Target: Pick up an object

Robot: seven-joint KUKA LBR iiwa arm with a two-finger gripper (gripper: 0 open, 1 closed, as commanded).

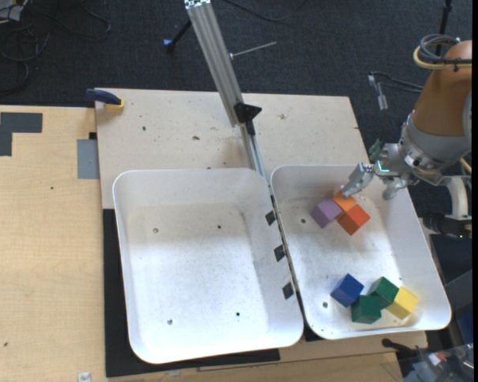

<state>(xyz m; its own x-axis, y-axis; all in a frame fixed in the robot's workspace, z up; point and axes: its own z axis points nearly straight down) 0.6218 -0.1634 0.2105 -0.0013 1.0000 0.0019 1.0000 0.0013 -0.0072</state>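
The right bin [418, 237] holds several blocks. A purple block [327, 212] and an orange block [353, 216] sit touching near its far side. Near the front lie a blue block [347, 289], two green blocks [385, 290] [366, 308] and a yellow block [405, 302], packed close together. My gripper [374, 185] hangs over the bin's far right part, just above and to the right of the orange block. Its fingers [355, 183] are spread open with nothing between them.
The left bin [143, 213] lies beside the right one, with a divider carrying black clips [279, 251] between them. A slanted metal bar [220, 62] rises behind the bins. A blue-and-yellow clamp [105, 98] sits at the board's far left corner.
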